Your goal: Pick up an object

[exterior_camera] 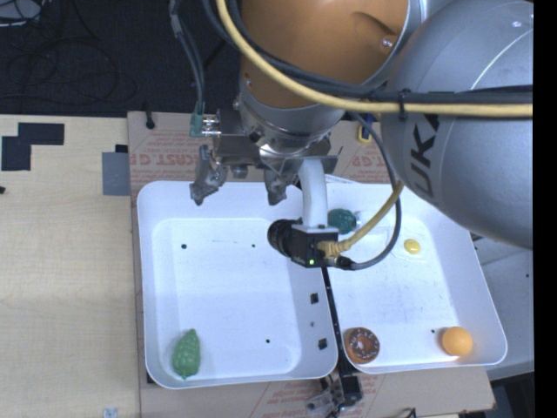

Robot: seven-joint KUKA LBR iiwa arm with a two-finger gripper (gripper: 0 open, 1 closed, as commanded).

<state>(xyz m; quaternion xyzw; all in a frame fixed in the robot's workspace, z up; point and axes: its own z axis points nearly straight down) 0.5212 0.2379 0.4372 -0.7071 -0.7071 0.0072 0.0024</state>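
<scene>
The claw [243, 187] hangs above the far rim of the left bin [144, 259]. It is released: its two fingers [207, 184] stand apart and nothing is between them. No object touches it.

In the left bin there is one thing, a green bumpy object [185, 353], which lies in the near left corner, well apart from the claw.

The right bin [489, 313] holds four things. A dark green object [343, 220] lies near its far left corner, and it is the thing nearest to the claw. A small yellow piece [412, 247] lies to the right of it. At the near side, a chocolate donut [361, 344] rests just beside the near rim, and an orange ball [456, 341] lies in the near right corner.

Both bins stand on a sheet of cardboard [170, 151] on the pale wooden surface [61, 277].
</scene>
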